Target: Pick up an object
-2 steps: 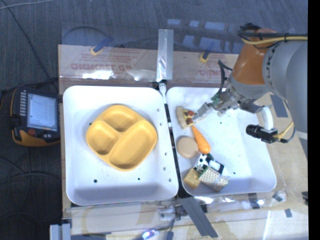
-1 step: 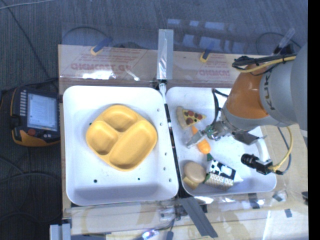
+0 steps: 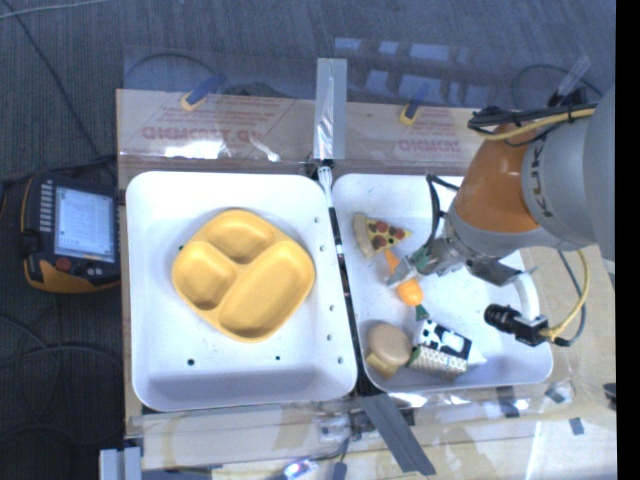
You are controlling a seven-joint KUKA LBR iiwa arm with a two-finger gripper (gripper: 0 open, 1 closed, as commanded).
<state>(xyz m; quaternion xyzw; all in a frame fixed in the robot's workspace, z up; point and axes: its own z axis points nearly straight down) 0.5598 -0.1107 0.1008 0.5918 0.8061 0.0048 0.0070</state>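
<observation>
**Fingers: spacing not discernible, right bin**

Fingers of the two-finger gripper [image 3: 422, 261] were too small and dark to judge, so their spacing cannot be told. The gripper hung over the right white bin [image 3: 538, 366], near its middle. The small orange rounded toy piece [image 3: 408, 291] lay just beside the tip, on its near side, apart from every wall. Its long axis and heading could not be read. Bare floor lay to the right. The triangular pizza-slice toy [image 3: 380, 234] lay near the centre divider, and the tan round bun [image 3: 388, 346] and black-and-white spotted box [image 3: 442, 346] crowded the front edge.
</observation>
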